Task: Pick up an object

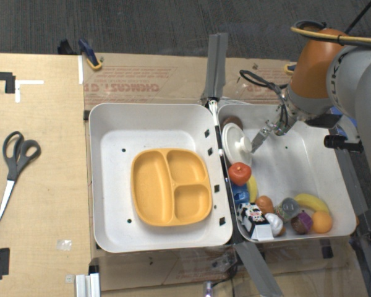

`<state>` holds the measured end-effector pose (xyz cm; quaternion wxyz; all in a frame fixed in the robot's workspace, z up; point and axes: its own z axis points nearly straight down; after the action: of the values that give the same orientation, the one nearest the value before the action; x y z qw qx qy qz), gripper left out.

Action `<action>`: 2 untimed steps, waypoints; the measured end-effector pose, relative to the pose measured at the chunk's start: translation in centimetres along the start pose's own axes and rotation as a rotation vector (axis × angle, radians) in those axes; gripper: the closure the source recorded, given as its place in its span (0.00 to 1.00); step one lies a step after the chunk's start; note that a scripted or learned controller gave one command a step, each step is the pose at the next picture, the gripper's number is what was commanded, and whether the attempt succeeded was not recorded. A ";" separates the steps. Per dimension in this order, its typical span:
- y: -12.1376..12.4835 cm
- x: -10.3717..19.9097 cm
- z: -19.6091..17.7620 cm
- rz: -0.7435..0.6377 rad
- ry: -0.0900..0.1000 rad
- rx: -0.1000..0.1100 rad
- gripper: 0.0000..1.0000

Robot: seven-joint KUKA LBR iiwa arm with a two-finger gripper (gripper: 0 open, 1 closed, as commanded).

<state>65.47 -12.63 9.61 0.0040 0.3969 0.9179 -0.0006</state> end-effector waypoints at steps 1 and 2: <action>-8.8 -4.9 0.1 -0.247 0.001 -0.001 0.00; -1.6 3.7 0.2 -0.174 0.005 0.000 0.00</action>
<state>61.74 -11.02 9.36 0.0017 0.3154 0.9490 0.0001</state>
